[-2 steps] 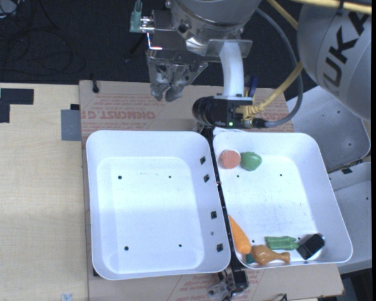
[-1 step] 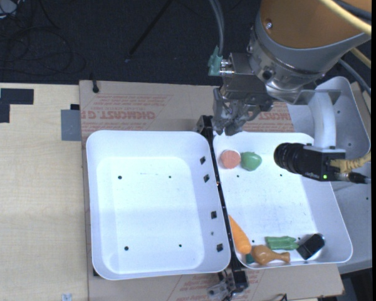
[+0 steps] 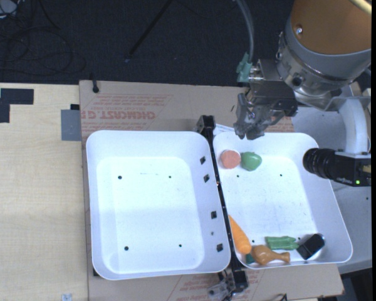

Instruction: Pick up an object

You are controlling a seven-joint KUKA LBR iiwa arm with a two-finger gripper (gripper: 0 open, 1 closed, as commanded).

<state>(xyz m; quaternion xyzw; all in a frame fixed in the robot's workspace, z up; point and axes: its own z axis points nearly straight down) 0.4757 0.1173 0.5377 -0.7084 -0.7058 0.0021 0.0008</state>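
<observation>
Both bins white: left bin (image 3: pixel 106 152), right bin (image 3: pixel 313 187). In right bin, far-left corner: salmon-pink ball (image 3: pixel 230 159), green lump (image 3: pixel 251 161). Near edge: orange carrot (image 3: pixel 239 234), tan-orange piece (image 3: pixel 267 254), green strip (image 3: pixel 281 242), black block (image 3: pixel 311 246). Arm (image 3: pixel 329 24) grey, orange band.

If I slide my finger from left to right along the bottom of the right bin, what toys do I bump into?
Orange carrot-shaped toy → tan drumstick-shaped toy → flat green bean-like piece → small black block.
</observation>
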